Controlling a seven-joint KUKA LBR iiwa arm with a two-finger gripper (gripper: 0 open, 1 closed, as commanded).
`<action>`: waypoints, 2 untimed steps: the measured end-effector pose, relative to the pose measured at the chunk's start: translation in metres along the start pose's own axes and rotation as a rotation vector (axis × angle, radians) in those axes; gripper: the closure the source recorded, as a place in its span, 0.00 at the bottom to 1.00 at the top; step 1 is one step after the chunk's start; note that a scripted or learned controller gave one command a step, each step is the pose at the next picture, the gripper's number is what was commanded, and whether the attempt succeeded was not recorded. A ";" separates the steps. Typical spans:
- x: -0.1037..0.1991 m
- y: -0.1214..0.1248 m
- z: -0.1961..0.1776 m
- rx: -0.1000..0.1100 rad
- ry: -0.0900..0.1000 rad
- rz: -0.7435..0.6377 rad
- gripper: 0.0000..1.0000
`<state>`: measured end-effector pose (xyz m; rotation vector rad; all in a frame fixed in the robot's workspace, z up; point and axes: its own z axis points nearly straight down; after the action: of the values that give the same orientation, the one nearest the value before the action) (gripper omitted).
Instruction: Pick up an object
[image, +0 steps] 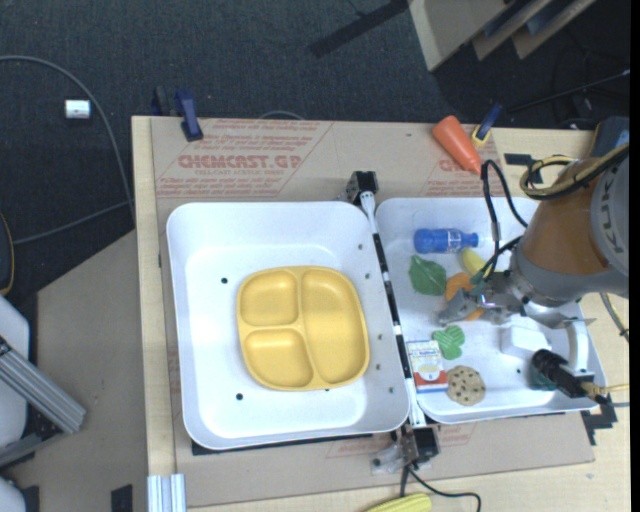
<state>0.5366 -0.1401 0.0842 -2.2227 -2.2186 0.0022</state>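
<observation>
The right bin (500, 405) holds several small things. A blue bottle (446, 240) lies near its far wall, with a dark green leafy piece (428, 275) just below it. A yellow piece (472, 262) and an orange piece (460, 285) lie beside the gripper. A lighter green piece (450, 341), a red and white carton (425, 361) and a brown cookie (465, 384) sit toward the near edge. My gripper (470, 308) hangs low over the bin's middle, right next to the orange and light green pieces. Nothing is visibly held.
The left bin (200, 300) holds a yellow divided plate (300, 327). An orange carrot-like toy (457, 143) and a blue clamp (187, 115) lie on the bench beyond the bins. A black latch (362, 185) sits between the bins at the far side.
</observation>
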 end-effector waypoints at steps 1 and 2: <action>0.032 -0.001 0.000 0.001 0.002 -0.002 0.00; 0.045 -0.026 0.000 0.000 0.002 -0.001 0.00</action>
<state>0.5106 -0.0951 0.0847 -2.2207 -2.2193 -0.0001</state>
